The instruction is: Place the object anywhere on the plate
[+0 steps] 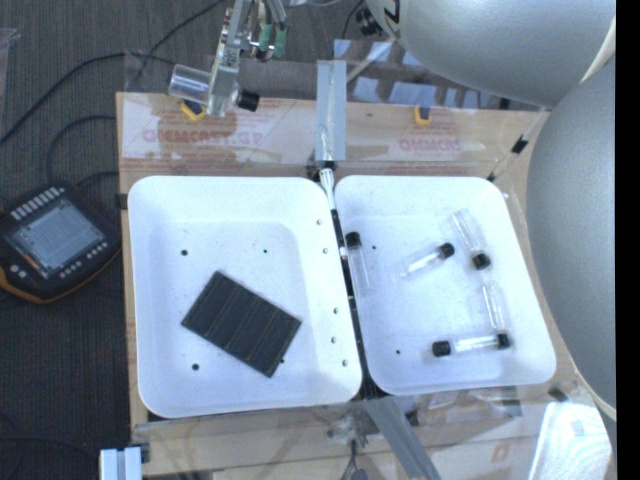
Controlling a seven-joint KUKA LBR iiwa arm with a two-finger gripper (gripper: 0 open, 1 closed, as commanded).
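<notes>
At upper left we see the jaws clamped across a clear, black-capped vial (193, 83), beyond the left bin (160, 228) and well apart from the dark ribbed plate (241, 324). We judge an early release would miss the plate, and the round vial could roll off it.

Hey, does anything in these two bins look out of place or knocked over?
Nothing looks spilled or broken. The clear vials in the right bin all lie on their sides at mixed angles, one along the wall nearest the left bin. The dark plate there sits skewed to the bin's edges.
</notes>
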